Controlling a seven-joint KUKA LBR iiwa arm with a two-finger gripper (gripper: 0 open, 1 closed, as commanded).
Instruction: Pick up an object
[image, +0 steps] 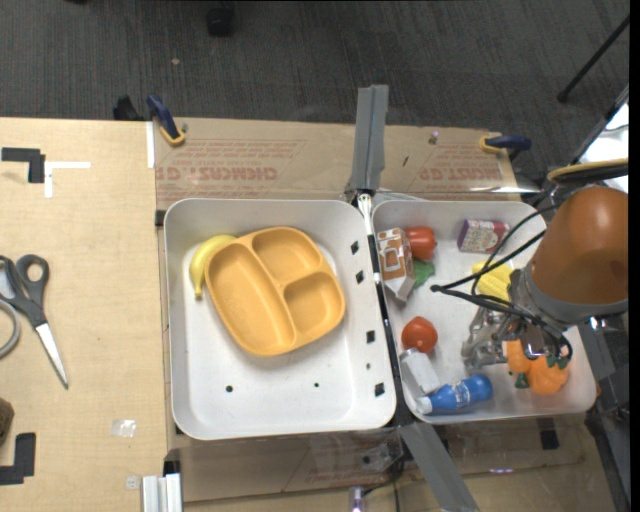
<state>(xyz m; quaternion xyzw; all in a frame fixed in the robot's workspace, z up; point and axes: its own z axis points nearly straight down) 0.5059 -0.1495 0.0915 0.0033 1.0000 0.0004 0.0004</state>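
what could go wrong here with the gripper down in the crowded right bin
1. The gripper sits among packed items in the right bin: an orange toy, a blue bottle and a tomato. It may nudge neighbours rather than catch one.
2. Black cables hang across the bin and might snag.

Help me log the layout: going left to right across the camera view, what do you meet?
Scissors → banana → yellow divided plate → lower tomato → blue bottle → orange toy.
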